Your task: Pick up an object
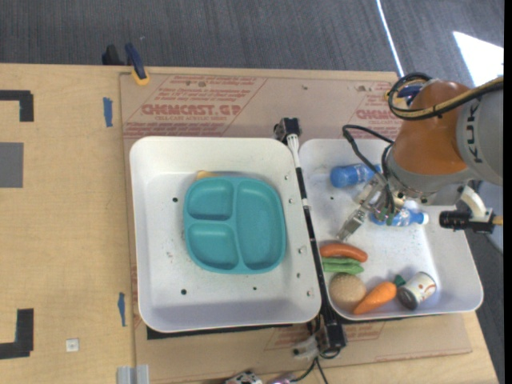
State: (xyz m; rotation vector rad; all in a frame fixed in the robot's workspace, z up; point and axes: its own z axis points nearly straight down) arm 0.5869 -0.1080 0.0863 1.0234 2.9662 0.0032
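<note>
From my remote seat: desk [56, 238] carries two white bins. Left bin [152, 238] holds teal divided tray [236, 223]. Right bin [456, 274] holds the pickable items. Arm [436, 138] reaches in from right; gripper [358, 218] low over bin floor, fingers [350, 228] narrow, nothing between them. Blue bottle [350, 174] just beyond it, on far side. Orange and green peppers [342, 254], potato [346, 290], carrot [376, 296], can [416, 288] lie near edge. My read: nothing grasped yet; pick and lift remain.

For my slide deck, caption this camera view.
Gripper hovers in right bin above toy foods; teal tray fills left bin.
</note>
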